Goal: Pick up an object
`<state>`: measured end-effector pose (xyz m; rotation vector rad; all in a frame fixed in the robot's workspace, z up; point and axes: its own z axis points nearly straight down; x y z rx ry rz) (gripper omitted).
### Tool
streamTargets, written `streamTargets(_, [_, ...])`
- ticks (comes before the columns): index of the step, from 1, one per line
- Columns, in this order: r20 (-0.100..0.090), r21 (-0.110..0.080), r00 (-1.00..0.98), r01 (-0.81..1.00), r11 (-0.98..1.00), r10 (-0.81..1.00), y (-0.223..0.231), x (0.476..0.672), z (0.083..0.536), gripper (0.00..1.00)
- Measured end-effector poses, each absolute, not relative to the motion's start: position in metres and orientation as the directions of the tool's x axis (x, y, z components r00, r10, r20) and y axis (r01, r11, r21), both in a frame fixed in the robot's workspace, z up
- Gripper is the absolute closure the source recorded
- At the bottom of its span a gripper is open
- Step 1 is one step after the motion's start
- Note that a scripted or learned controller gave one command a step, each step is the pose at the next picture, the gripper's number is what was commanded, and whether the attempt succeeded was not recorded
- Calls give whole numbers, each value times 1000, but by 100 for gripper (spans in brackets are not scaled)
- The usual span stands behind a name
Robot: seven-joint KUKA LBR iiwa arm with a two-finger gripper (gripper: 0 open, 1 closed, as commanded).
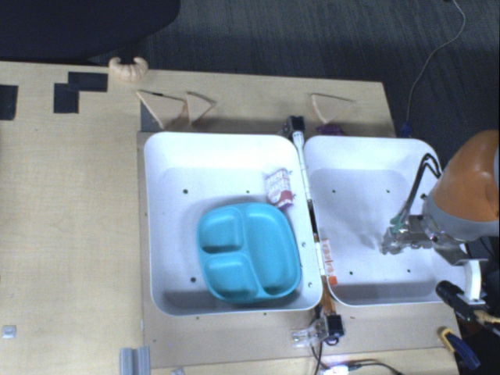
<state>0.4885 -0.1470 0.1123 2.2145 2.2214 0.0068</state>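
Camera view: teal divided plate (248, 250) looks rigid, light, slick (grip its raised rim); claw (393, 239) hangs in the right bin (367, 162), opening unclear.

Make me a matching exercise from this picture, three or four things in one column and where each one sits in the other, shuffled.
Things:
1. blue tray
2. small packet
3. gripper
4. orange band

Places:
A. over the right bin, near its right side
B. at the view's right edge, above the wrist
C. left bin, lower middle
D. left bin, by the divider, just above the tray

Pairs: 1-C, 2-D, 3-A, 4-B
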Motion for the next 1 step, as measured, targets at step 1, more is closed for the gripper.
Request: streamTargets(1, [1, 3, -4, 1000, 4, 1000, -90, 507, 122, 100])
